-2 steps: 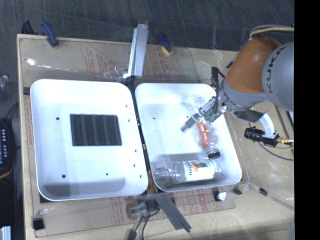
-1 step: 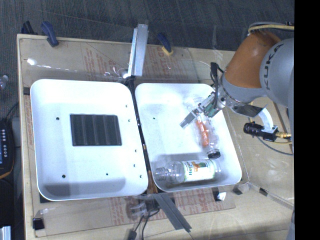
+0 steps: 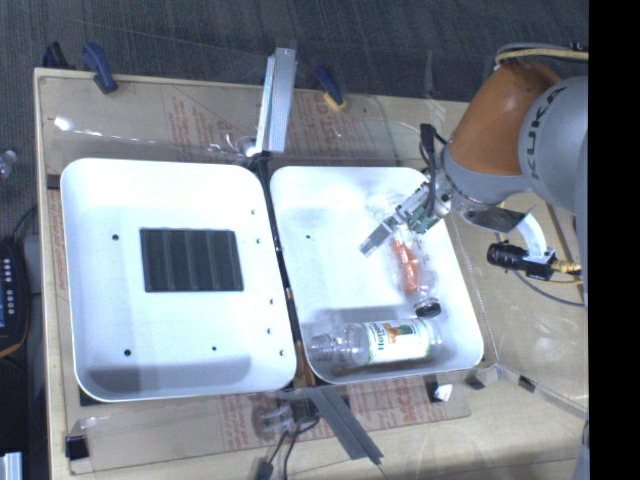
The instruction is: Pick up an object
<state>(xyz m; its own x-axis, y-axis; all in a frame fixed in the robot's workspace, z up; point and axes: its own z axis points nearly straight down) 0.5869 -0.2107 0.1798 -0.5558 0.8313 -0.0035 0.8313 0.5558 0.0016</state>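
Note:
My gripper hangs low over the middle of the right bin, reaching in from the right with its tip pointing down-left. Just right of the tip lies a small clear bottle with orange contents and a black cap, stretched along the bin's right side. I see nothing held in the gripper. A larger clear plastic bottle with a green and orange label lies on its side along the right bin's front wall. A dark grey ribbed rectangular panel rests flat in the middle of the left bin.
A metal bar stands up behind the seam between the bins. Blue clamps grip the bench's back edge. The bins' rims meet at the centre.

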